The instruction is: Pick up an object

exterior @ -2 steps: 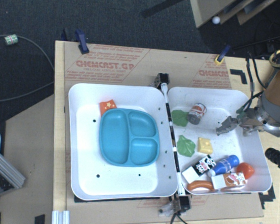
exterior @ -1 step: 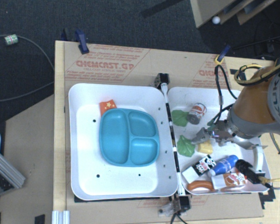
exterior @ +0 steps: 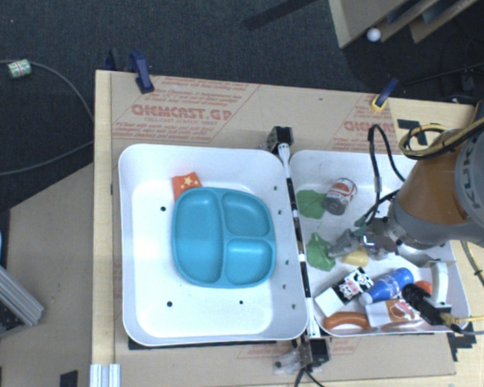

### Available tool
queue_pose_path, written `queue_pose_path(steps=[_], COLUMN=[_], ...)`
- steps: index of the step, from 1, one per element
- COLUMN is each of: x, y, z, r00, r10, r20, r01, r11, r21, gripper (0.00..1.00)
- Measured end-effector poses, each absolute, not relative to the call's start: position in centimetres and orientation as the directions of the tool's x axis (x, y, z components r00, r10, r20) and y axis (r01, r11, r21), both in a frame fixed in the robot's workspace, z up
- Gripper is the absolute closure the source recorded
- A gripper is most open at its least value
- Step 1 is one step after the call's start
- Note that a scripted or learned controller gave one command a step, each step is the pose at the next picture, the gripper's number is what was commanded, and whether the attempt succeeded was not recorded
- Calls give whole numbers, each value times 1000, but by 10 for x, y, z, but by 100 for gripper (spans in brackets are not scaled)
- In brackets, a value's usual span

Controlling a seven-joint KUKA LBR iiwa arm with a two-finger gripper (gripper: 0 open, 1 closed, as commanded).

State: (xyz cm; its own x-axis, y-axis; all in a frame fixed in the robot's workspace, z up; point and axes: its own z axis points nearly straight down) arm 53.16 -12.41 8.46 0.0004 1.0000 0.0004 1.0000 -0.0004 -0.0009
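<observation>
Looming nearest the camera, the grey arm with its orange band (exterior: 438, 196) reaches into the right white bin (exterior: 309, 164). Its pincer (exterior: 368, 237) sits low among the clutter; whether it is apart or together cannot be told. Just beside it lie a pale yellow piece (exterior: 355, 256) and a green soft piece (exterior: 318, 252). Crowding is the risk: a neighbour could get nudged, or the grasp miss. Farther out, a blue sectioned plastic tray (exterior: 223, 236) rests in the left white bin (exterior: 142, 223).

Both bins (exterior: 142, 223) under me look like smooth, glossy white plastic. The blue tray (exterior: 223, 236) is matt plastic. The bench (exterior: 230, 114) looks like printed brown cardboard, dull and flat. At two o'clock, my wrist band (exterior: 434, 192) has a satin orange sheen.
</observation>
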Motion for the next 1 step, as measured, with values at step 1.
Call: queue_pose_path(steps=[1], x=[532], y=[-124], z=[95], r00=[1], r10=[1000], r20=[0], r01=[1000], r11=[-1], r21=[1], gripper=[100])
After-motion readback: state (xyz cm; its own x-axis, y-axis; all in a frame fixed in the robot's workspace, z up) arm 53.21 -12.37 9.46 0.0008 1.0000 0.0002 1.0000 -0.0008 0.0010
